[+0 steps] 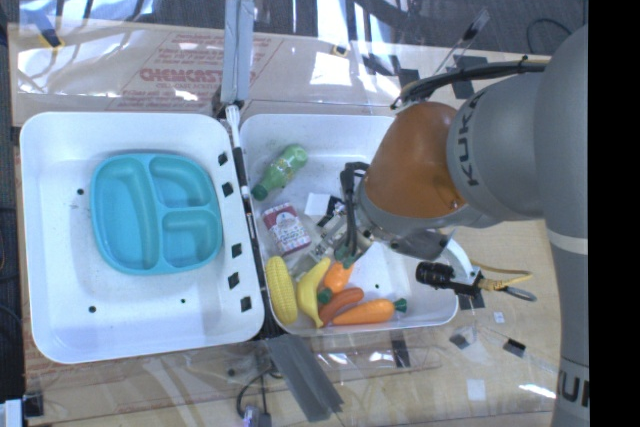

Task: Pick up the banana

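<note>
Overhead view of the bench. Your arm (500, 150), smooth grey casing with a glossy orange band (420, 165) above the wrist, reaches in from the right and covers much of the right bin (300, 127). Both bins are shallow, white, rounded-cornered plastic; they sit side by side, touching along a hinged centre seam. The left bin (50, 215) holds a turquoise divided tray (155, 213), smooth and moulded into three compartments, lying flat near its middle.

In the right bin, your gripper (345, 245) hangs below the orange band, over the bin's front half, just above the pile of toy produce. You cannot tell from this angle how far its fingers are spread, nor whether anything lies between them.

The banana (312, 287) lies near the front left corner of the right bin. It is yellow, smooth and curved; its long axis runs roughly front to back, tilted, with the upper end pointing toward the gripper. It rests between a ribbed yellow corn cob (280, 288) on its left and two orange carrots (362, 311) on its right. A green bottle (280, 169) lies slanted farther back, and a small red-and-white packet (287, 227) lies flat between bottle and corn.
</note>
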